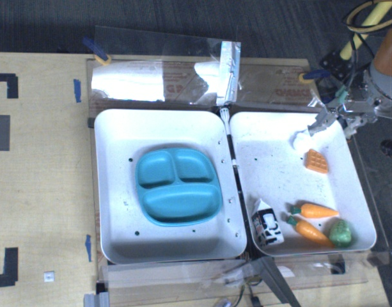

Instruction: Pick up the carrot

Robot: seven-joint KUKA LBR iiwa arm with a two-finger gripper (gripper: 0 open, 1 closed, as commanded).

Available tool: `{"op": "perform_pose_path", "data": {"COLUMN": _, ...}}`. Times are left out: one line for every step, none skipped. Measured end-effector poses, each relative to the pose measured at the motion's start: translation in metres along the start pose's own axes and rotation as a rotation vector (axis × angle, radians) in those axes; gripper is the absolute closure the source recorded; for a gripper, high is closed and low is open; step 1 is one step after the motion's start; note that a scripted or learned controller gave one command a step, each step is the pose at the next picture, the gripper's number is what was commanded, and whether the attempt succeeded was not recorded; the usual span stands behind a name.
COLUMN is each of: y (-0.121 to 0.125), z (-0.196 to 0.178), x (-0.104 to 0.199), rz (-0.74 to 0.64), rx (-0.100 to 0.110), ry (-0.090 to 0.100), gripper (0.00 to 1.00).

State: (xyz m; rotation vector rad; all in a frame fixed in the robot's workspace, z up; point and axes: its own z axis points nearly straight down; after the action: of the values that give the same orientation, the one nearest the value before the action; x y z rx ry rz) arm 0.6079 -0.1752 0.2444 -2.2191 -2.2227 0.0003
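Two orange carrots with green tops lie near the front of the right bin (272, 139). One carrot (315, 211) lies crosswise, and the other carrot (309, 229) lies just in front of it, angled toward the front right corner. My gripper (334, 126) hangs over the bin's far right corner, well behind both carrots. Its fingers are spread open with nothing between them.
An orange waffle piece (316, 161) lies just in front of the gripper. A green lump (341, 233) touches the nearer carrot's tip. A black-and-white carton (267, 226) stands at the right bin's front left. The left bin (112, 171) holds a blue divided plate (178, 185).
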Motion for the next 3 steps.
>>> {"op": "perform_pose_path", "data": {"y": -0.054, "z": 0.103, "x": 0.006, "rz": 0.114, "rx": 0.007, "ry": 0.001, "gripper": 0.0}}
{"op": "perform_pose_path", "data": {"y": -0.106, "z": 0.157, "x": -0.017, "rz": -0.108, "rx": -0.004, "ry": -0.001, "gripper": 0.0}}
{"op": "perform_pose_path", "data": {"y": -0.126, "z": 0.157, "x": 0.032, "rz": -0.209, "rx": -0.007, "ry": -0.001, "gripper": 0.0}}
